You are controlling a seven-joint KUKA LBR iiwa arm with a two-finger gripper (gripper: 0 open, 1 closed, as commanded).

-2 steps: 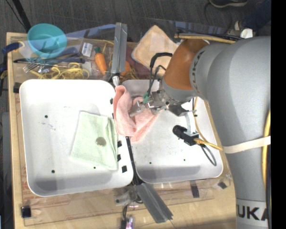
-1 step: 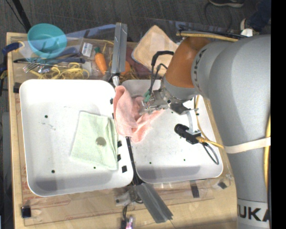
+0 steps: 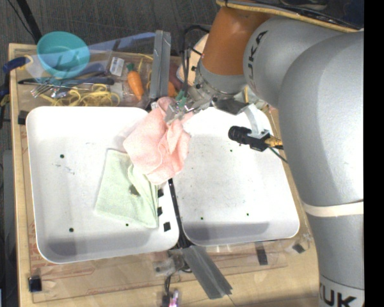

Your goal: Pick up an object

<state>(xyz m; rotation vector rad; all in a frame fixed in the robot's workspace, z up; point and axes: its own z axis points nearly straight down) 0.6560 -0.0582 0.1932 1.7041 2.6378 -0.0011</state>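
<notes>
A wooden bench stands on a dark floor and carries two shallow white bins side by side. The large grey arm fills the right side of the scene, with an orange band above its wrist, and reaches in toward the far edge of the bins where they meet.

The left bin is a white tray with a few small dark holes in its floor. The right bin is the same kind of tray, its floor lightly scuffed.

A pink cloth hangs bunched across the divide between the two bins, its upper end rising to the gripper and its lower folds resting over the left bin's right side. The fingertips press into the cloth's top corner and appear clenched on it, the fabric drawn up in a peak there.

A pale green cloth lies flat in the left bin, its far right corner tucked under the pink cloth.

Beyond the left bin, at the far edge of the bench, sits a clear tray of clutter: a turquoise bowl, a tangle of yellow bands and an orange carrot-shaped item.

A small black cylindrical fitting juts from the arm over the right bin.
</notes>
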